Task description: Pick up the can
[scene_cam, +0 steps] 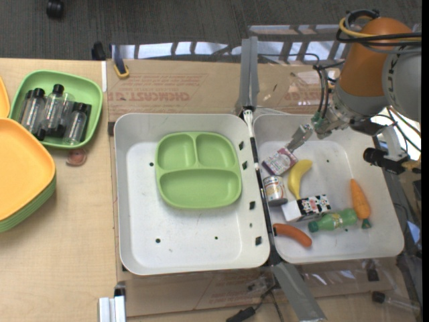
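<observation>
The can point(273, 188), small and silver with a brown label, stands at the left edge of the right bin point(382, 243), against the divider. My gripper point(297, 141) hangs over the back left part of that bin, slanting down to the left. Its tip is just above a purple and white packet point(279, 160), which lies behind the can. The gripper is apart from the can, up and to its right. Nothing shows in its grasp.
Around the can lie a banana point(299, 175), a white box point(306, 207), a green bottle point(337, 220), a carrot point(360, 199) and a red sausage point(293, 234). The left bin point(134, 233) holds a green divided plate point(198, 168). Orange plates point(20, 173) and a green tray of bottles point(57, 109) sit far left.
</observation>
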Controlling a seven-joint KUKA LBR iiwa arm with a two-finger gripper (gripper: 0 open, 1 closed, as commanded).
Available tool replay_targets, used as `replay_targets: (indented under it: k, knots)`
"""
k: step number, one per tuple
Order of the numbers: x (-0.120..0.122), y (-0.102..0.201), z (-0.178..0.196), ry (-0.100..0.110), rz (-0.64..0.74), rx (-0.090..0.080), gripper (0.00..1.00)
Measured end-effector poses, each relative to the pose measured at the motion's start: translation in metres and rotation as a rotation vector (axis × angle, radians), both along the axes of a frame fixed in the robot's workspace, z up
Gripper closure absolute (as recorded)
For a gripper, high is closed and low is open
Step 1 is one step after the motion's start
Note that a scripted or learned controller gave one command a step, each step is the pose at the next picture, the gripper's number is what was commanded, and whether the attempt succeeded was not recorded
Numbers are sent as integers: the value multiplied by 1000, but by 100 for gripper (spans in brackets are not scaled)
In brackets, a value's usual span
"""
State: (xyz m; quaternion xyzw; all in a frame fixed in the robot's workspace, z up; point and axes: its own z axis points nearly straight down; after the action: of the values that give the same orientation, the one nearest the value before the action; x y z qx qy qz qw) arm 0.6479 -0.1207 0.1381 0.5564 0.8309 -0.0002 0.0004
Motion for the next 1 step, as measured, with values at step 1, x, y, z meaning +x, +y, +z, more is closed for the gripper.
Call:
replay_targets:
  k: [1]
  knots:
    - [0, -2, 9, -2, -4, 0, 100]
